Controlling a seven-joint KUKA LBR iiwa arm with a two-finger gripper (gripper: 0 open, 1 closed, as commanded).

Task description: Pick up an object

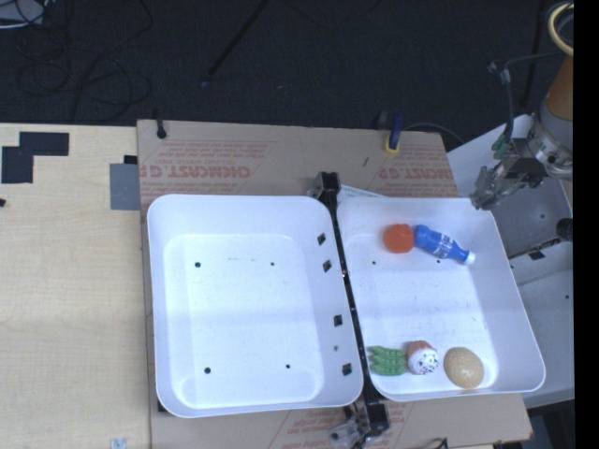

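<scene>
Camera view has the gripper (489, 187) hanging just beyond the right bin's (496, 288) far right corner; whether its jaws are wide or narrow, I cannot tell. Inside that bin lie an orange ball (398, 238) touching a blue bottle (441, 244), plus a green toy (386, 360), a red-and-white ball (422, 357) and a tan egg-shaped object (463, 367) along the near wall.

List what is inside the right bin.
Right bin: orange ball touching blue bottle at the far end; green toy, red-and-white ball, tan egg along the near wall. Nothing covered.
</scene>
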